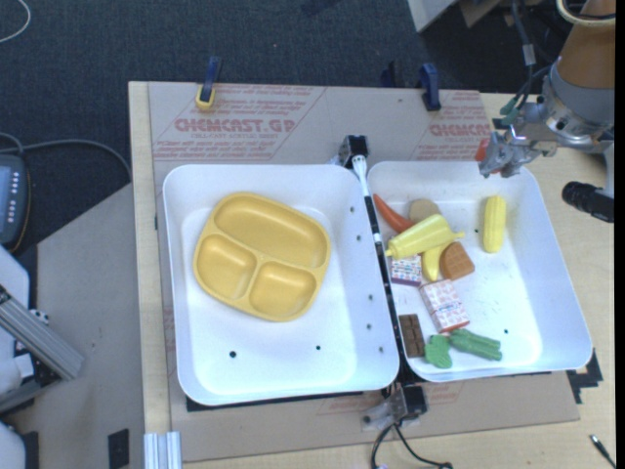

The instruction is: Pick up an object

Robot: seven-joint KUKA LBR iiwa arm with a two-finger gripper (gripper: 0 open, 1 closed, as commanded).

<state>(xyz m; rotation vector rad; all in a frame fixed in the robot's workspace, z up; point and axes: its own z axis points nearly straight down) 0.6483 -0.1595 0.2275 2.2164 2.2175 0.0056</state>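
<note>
End effector above right bin far rim; yellow tray in left bin.

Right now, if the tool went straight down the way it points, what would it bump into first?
Probably bare floor of the right bin near its back rim. The tool hangs above that corner; the corn cob lies slightly nearer the camera, though depth is hard to judge.

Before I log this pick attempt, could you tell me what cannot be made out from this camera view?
- Gripper: small and blurred over the right bin's far edge; finger state unreadable.
- Arm: cut off by the top right corner.
- Small cartons: print too small to read.
- Brown round piece: partly hidden behind the yellow toy.
- Orange carrot: its lower end is tucked under that yellow toy.
</note>
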